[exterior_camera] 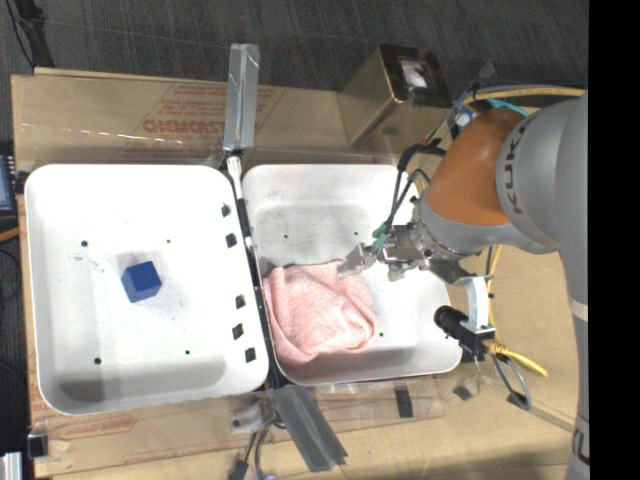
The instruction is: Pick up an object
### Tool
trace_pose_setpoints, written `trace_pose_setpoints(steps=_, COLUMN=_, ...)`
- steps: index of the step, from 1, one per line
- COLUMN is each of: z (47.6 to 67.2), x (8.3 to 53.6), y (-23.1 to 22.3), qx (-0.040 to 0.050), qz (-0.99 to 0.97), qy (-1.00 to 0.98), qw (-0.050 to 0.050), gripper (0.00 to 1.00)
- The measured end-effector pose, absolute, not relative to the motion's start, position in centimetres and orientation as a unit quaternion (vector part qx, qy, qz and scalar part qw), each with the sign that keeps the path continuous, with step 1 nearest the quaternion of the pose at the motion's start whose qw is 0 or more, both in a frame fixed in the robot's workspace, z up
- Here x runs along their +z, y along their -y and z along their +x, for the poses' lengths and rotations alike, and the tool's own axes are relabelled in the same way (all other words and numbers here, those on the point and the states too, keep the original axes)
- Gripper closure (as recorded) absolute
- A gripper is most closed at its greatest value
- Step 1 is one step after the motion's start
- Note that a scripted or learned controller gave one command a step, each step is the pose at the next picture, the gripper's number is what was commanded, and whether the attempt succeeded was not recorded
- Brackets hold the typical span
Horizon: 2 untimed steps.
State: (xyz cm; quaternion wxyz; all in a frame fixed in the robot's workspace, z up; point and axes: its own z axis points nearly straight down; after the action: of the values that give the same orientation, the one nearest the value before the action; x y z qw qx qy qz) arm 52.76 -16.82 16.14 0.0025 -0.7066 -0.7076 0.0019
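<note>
A crumpled pink cloth [318, 310] lies in the right bin [300, 193], against its near left side. The tool [372, 257] hangs just beside the cloth's upper right edge, so the cloth lies down and left of it. Whether the tool is released or clenched cannot be told. A blue cube [142, 280] sits in the left bin [60, 348].

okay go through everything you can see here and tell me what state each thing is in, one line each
pink cloth: crumpled in a heap, lying in the right bin, near its front left.
blue cube: resting flat in the left bin, untouched.
gripper: low over the right bin, at the cloth's upper right edge.
</note>
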Motion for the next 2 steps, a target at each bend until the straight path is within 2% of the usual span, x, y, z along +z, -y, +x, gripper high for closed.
trace_pose_setpoints(steps=1, z=54.95, x=9.13, y=17.35, qx=0.0009, qz=-0.679, qy=0.734, qw=0.002, gripper=0.00)
trace_pose_setpoints(steps=2, z=54.93, x=10.08, y=17.38, qx=0.0021, qz=-0.678, qy=0.735, qw=0.002, gripper=1.00)
